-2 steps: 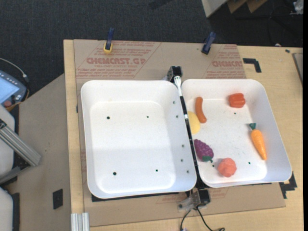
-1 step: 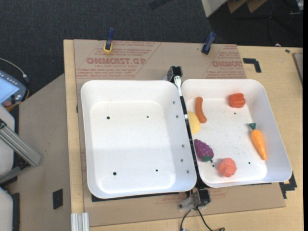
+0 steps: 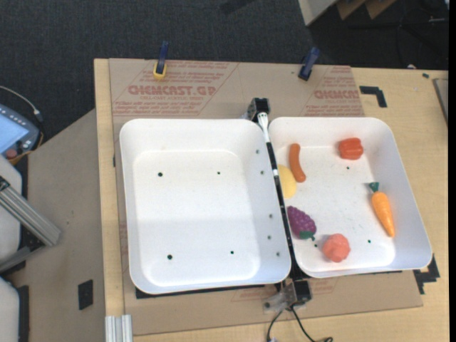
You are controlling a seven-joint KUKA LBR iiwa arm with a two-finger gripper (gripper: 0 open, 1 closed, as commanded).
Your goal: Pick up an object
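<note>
Bench with two white bins side by side; no jaws for you to judge.
Your left bin sits beside the right bin, which holds a carrot, hot dog, grape bunch, lemon, peach and red pepper.

Left bin rim overlaps the yellow toy.

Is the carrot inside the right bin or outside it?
Inside: the carrot lies flat on the right bin's floor, near its right wall.
</note>
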